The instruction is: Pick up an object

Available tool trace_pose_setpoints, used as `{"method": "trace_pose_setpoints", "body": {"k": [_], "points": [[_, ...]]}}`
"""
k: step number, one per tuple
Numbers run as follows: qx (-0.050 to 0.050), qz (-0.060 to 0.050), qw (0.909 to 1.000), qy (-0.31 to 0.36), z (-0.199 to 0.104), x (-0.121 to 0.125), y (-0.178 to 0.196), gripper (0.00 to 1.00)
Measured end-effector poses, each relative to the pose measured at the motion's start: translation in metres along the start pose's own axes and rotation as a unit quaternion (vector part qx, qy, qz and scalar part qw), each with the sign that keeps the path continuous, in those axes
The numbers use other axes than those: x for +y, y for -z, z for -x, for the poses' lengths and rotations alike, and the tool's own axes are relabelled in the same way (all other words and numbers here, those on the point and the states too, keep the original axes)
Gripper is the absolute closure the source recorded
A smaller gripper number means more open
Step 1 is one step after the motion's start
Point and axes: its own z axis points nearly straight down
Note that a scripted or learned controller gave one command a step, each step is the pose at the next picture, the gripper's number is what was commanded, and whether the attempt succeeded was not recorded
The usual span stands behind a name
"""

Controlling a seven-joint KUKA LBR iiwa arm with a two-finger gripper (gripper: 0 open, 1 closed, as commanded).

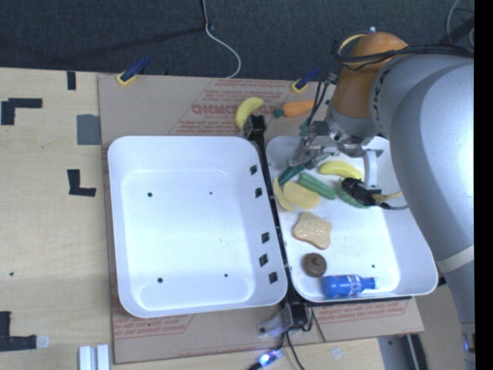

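My gripper (306, 154) hangs over the far left part of the right bin (370, 241), just above a green pod-shaped toy (314, 183). Beside it lie a small yellow banana piece (340, 168) and a pale yellow round piece (297, 197). Nearer the front of this bin sit a tan slice of bread (312, 230), a brown round cookie (313, 265) and a blue bottle (347, 285) lying on its side. The grey wrist with its orange band (362, 75) hides the bin's far corner.
The left bin (185, 230) stands beside the right one, with the shared rim (269, 206) between them. Behind the bins, on the cardboard, lie a yellow banana (248, 111) and an orange carrot (296, 108). The bulky arm (439, 153) covers the right side.
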Motion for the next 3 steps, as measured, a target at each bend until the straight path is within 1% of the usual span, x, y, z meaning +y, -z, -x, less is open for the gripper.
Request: {"method": "trace_pose_setpoints", "body": {"k": [1, 2, 3], "points": [[0.002, -0.002, 1.0, -0.001, -0.002, -0.033, -0.007, 1.0], [0.005, -0.009, 0.9999, 0.0, -0.005, -0.035, -0.011, 0.0], [0.006, -0.011, 0.9999, -0.001, 0.001, -0.109, -0.016, 0.0]]}}
